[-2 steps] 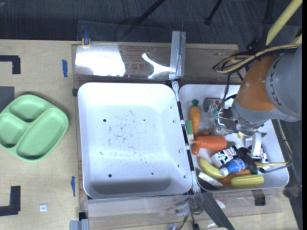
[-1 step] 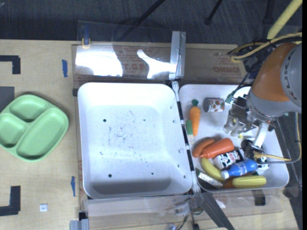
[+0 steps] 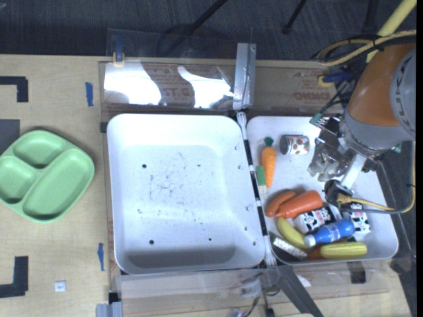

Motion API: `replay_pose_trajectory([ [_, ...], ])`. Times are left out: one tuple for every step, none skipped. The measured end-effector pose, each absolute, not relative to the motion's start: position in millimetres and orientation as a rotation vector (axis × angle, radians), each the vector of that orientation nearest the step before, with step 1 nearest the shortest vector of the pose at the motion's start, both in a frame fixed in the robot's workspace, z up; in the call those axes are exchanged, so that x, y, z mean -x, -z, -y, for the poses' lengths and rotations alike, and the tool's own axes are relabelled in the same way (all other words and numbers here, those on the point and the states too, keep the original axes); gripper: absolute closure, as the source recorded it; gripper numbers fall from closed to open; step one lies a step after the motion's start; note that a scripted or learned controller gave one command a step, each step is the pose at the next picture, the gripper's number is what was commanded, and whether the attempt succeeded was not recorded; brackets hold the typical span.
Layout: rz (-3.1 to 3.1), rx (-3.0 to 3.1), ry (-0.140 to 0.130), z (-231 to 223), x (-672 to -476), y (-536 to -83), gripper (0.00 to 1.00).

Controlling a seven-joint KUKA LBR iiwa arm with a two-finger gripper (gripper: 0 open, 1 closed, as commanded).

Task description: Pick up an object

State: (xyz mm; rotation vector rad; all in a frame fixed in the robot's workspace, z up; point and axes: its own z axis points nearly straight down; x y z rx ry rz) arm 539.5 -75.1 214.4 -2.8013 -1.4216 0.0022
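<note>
2 bins on my worktop; tool (image 3: 325,165) blurs over the right bin (image 3: 386,210), grip unreadable. Toy carrot (image 3: 268,158), orange with green top, lies near that bin's left wall.

Wooden bench (image 3: 53,256) bears two white bins (image 3: 178,249) side by side, green divided plate (image 3: 43,174) at left.

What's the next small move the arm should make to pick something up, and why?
Probably lower the gripper toward the small can lying by itself in the right bin. The gripper sits over that bin's upper part, and the can has clear space around it, unlike the crowded pile at the near edge.
</note>
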Motion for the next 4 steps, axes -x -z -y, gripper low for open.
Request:
replay_pose_trajectory([
  [1.421,2.801,-0.002,75.1,-539.5,-214.4,0.00],
  [1.087,2.948,-0.002,113.9,-550.8,-302.2,0.00],
  [1.069,2.954,-0.002,71.1,-521.6,-372.6,0.00],
  [0.985,2.981,-0.004,111.6,-506.7,-242.5,0.00],
])
